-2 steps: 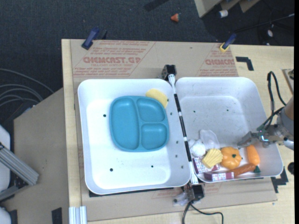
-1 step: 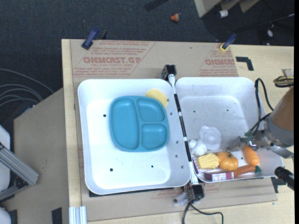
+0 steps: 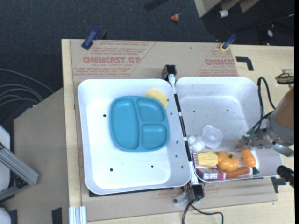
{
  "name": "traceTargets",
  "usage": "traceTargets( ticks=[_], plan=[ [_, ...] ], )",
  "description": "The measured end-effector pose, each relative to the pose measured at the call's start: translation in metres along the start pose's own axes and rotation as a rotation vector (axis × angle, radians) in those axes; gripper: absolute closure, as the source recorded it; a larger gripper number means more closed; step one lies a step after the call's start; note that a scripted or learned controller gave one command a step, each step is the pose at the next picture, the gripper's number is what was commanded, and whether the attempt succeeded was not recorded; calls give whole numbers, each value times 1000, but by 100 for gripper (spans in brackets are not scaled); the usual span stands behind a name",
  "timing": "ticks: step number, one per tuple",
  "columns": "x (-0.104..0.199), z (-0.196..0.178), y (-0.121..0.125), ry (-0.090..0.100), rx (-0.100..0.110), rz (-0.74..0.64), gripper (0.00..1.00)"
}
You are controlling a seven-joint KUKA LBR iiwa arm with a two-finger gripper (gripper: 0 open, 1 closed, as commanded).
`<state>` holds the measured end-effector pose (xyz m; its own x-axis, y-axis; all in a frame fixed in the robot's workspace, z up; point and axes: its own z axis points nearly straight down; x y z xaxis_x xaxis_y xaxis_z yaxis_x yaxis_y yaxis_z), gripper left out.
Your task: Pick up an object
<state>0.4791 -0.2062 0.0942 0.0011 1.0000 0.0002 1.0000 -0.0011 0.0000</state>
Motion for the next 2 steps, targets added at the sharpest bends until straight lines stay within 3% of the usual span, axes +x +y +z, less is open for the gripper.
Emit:
traceTargets(
  ticks=[1, 2],
  plan=[
    [57, -91, 0, 0, 0, -2, 100],
    [88, -132, 0, 0, 0, -2, 100]
  ],
)
